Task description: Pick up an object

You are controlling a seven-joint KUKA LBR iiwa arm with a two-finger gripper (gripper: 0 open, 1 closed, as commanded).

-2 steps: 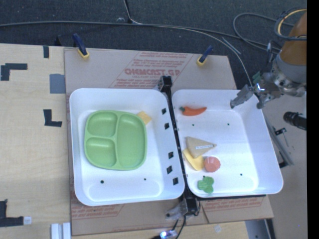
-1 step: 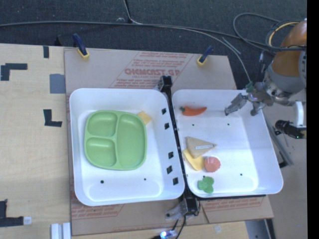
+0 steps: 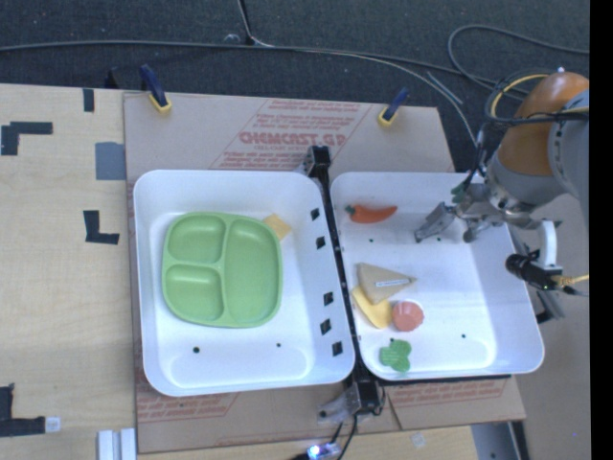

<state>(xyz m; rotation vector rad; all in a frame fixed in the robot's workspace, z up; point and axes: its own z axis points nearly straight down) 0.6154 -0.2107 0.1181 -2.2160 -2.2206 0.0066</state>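
pincer (image 3: 433, 226) hovers over right bin (image 3: 498, 286) near carrot (image 3: 374, 214).

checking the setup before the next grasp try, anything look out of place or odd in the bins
One small thing: a yellow piece in the left bin sits wedged against the upper right corner of the green divided plate, apart from the other toy foods, which lie in the right bin. Nothing looks spilled or damaged.

Robotics lab: bench (image 3: 57, 257) carried clamped cardboard (image 3: 287, 127), tape markers (image 3: 96, 226), loose cables (image 3: 287, 46), two white bins (image 3: 153, 353)
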